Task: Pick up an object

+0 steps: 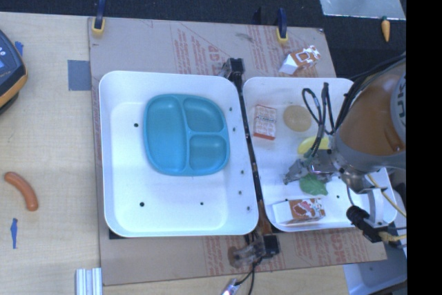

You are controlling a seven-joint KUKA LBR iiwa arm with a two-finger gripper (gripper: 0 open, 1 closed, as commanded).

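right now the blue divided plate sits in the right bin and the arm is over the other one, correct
Not quite: the camera view shows the blue divided plate in the left bin. The arm is over the other one, the right bin.

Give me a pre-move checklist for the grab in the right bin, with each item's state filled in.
1. Gripper is over the right bin: ok.
2. A target is close by: ok, the green object lies right beside the gripper.
3. Something is held between the fingers: cannot tell.
4. Neighbours leave room: not ok, the yellow object and the small packet crowd the green one.
5. Upright carton and tan disc are out of the way: ok.
6. Blue tray sits apart in the left bin: ok.
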